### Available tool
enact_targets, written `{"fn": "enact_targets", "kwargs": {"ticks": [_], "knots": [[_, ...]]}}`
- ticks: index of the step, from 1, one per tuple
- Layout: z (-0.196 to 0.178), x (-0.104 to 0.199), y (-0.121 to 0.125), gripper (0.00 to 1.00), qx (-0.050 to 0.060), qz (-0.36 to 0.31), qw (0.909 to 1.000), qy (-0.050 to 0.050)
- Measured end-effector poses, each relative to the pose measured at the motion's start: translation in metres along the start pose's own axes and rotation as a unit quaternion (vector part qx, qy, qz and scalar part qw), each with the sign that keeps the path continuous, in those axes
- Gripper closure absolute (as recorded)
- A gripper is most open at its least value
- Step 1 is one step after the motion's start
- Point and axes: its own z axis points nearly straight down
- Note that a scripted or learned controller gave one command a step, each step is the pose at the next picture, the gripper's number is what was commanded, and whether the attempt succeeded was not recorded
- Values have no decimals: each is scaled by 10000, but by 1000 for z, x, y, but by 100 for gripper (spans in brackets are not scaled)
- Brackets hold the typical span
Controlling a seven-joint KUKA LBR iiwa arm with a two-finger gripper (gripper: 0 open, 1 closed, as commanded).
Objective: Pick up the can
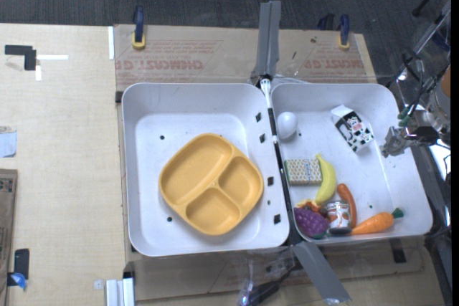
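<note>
- The can was observed upright in the right bin, close to its near wall, with a red-and-white label.
- The can was seen touching the purple grapes on its left, with a red sausage just behind and to its right and a carrot just beside it on the right.
- A banana and a speckled sponge block were noted farther in, towards the bin's left wall; a white egg was noted beyond them.
- A small milk carton with a cow print was recorded lying tilted in the far part of the right bin.
- A yellow divided plate was noted in the left bin.
- The gripper was located at the right bin's right rim, well apart from the can and carrying nothing; the spread of the jaws could not be told.
- Both bins were seen resting on cardboard on the worktop.
</note>
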Motion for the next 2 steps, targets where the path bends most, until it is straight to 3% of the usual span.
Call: {"fn": "enact_targets", "kwargs": {"ticks": [1, 2], "knots": [[10, -3, 17, 0, -8, -58, 10000, -5], [5, 18, 18, 0, -6, -175, 9998, -1]]}}
